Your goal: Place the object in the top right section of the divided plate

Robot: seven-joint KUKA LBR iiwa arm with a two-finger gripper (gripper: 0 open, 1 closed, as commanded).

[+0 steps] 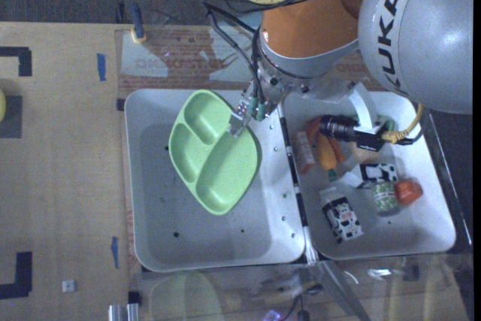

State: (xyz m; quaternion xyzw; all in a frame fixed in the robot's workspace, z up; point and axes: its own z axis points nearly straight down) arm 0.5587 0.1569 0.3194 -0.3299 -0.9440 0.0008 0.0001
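A light green divided plate (214,154) lies tilted in the left white bin (150,184), with two smaller sections toward its upper left and one large section at the lower right. My gripper (243,119) hangs over the plate's upper right rim, close to the wall between the two bins. A small greenish bit shows at the gripper's tip, too small to identify. The arm's orange band and grey body hide the area behind the gripper.
The right bin (436,229) holds several small items: an orange carrot-like piece (328,152), a pinkish stick (304,152), two cow-patterned cartons (342,216) (378,174), a green round item (385,198) and a red one (409,191). The wooden bench (60,162) extends to the left.
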